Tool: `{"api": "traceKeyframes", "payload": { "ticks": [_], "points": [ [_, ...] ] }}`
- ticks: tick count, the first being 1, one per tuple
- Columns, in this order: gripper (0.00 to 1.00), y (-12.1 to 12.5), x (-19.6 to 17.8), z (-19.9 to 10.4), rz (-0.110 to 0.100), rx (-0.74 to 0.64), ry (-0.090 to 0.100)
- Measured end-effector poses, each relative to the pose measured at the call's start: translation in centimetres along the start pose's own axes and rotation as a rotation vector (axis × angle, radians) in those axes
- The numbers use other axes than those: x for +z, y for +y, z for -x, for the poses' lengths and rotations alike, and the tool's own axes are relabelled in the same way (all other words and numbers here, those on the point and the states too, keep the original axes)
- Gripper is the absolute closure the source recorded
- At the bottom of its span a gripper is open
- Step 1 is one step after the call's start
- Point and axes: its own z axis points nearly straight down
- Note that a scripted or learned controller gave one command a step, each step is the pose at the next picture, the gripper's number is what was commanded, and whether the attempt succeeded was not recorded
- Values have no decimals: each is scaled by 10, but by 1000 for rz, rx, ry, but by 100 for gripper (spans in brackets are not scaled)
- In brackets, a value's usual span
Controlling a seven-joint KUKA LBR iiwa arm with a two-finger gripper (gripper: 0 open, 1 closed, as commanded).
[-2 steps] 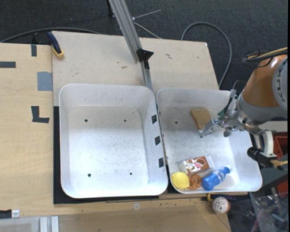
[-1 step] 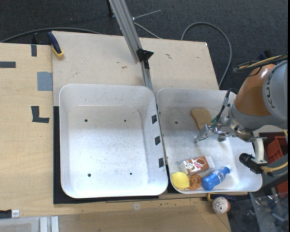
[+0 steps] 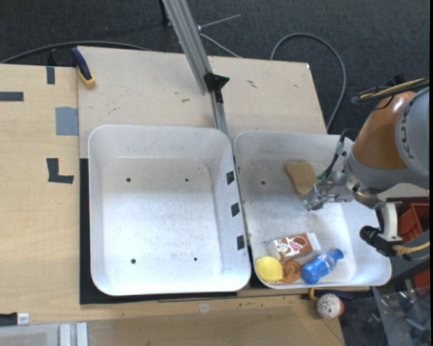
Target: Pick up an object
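Past the yellow ball [image 3: 269, 269], snack packet [image 3: 291, 247] and blue bottle [image 3: 322, 264] at the right bin's [image 3: 274, 150] near edge, the gripper [image 3: 317, 197], finger spread indiscernible, hung beside the tan sponge [image 3: 300, 176], which a square, centred descent would likely suit best.

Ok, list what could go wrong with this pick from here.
1. The gripper sits just beside the tan sponge, near its lower right edge, so a grab there may clip the edge and slip off.
2. The yellow ball, snack packet and blue bottle crowd together at the right bin's front wall; reaching for one could nudge the others or hit that wall.
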Motion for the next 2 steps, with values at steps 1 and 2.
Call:
{"api": "traceKeyframes", "payload": {
  "ticks": [1,2],
  "points": [
    [100,-5,-44,-1,2,1,0],
    [100,-11,-104,-4,5,0,-1]
  ]
}}
